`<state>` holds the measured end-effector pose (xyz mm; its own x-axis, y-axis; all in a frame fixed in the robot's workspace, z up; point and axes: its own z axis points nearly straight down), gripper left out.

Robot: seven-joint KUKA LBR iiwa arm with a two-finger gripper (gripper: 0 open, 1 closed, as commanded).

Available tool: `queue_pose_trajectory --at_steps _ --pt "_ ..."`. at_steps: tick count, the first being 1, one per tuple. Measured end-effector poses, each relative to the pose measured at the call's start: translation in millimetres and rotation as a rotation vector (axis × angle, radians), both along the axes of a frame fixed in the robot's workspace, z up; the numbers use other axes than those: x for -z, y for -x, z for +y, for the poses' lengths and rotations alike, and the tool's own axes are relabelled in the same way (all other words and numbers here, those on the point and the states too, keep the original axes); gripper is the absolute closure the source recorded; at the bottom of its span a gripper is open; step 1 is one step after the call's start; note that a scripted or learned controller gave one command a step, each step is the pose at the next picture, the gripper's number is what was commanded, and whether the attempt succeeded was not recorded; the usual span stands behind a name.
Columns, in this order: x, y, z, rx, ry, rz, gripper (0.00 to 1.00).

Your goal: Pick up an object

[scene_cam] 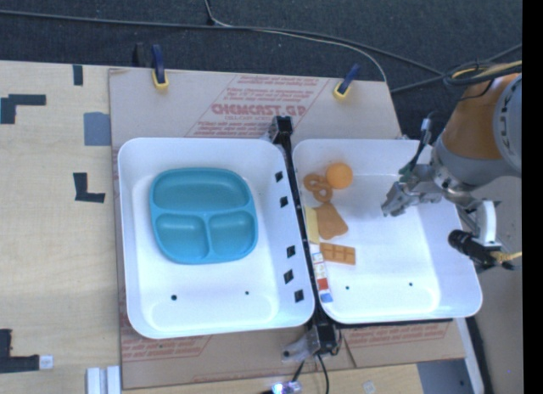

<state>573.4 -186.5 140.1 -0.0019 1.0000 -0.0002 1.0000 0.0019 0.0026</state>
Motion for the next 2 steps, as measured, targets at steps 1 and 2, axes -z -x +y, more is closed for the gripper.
queue_pose_trajectory --at_steps 1,2 --pt "-48 2 -9 0.001 0.001 -0.001 1.0" --pt "-76 1 -8 0.0 0.0 0.001 1.0"
